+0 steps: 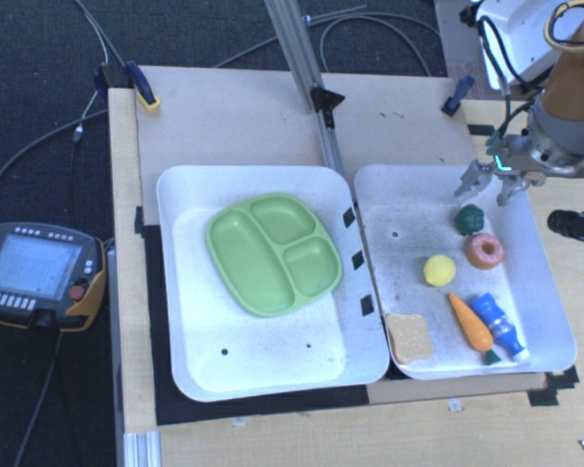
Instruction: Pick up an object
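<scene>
We see two shallow white bins side by side on the bench. The left bin [190, 363] holds a light green divided plate [273, 253] with three compartments, lying flat and turned at an angle near the bin's middle; nothing lies in its compartments.

The right bin [399, 212] holds the small items, all gathered in its right half. Farthest back is a dark green broccoli floret [469, 220]. Just in front of it and touching or nearly touching is a pink-frosted doughnut [485, 251]. To the left of the doughnut sits a yellow lemon [439, 270]. Nearer the front lie an orange carrot [470, 323] and a blue-and-white tube [498, 327], side by side and both slanted the same way. At the front left of this bin rests a tan slice of bread [409, 338].

The gripper [490, 185] hangs over the back right part of the right bin, just above and behind the broccoli. Its two fingers are spread apart, and we see nothing between them.
</scene>
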Controlling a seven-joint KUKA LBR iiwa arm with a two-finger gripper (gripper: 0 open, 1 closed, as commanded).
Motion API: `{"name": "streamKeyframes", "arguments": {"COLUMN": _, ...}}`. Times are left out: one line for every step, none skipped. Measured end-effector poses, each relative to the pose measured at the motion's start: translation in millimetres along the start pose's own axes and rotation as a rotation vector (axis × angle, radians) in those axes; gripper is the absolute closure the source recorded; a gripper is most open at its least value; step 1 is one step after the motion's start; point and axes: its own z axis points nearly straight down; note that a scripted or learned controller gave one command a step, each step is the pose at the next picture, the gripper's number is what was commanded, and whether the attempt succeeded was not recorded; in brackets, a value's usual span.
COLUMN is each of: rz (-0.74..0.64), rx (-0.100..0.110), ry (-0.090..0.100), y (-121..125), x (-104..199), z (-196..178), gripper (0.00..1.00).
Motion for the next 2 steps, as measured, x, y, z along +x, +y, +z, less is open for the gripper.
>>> {"name": "streamKeyframes", "arguments": {"rz": -0.001, "rx": -0.003, "ry": -0.001, "y": 0.9, "x": 0.0, "z": -1.6, "gripper": 0.00}}
{"name": "streamKeyframes", "arguments": {"rz": 0.001, "rx": 0.004, "ry": 0.001, "y": -7.5, "x": -5.9, "z": 54.5, "gripper": 0.00}}
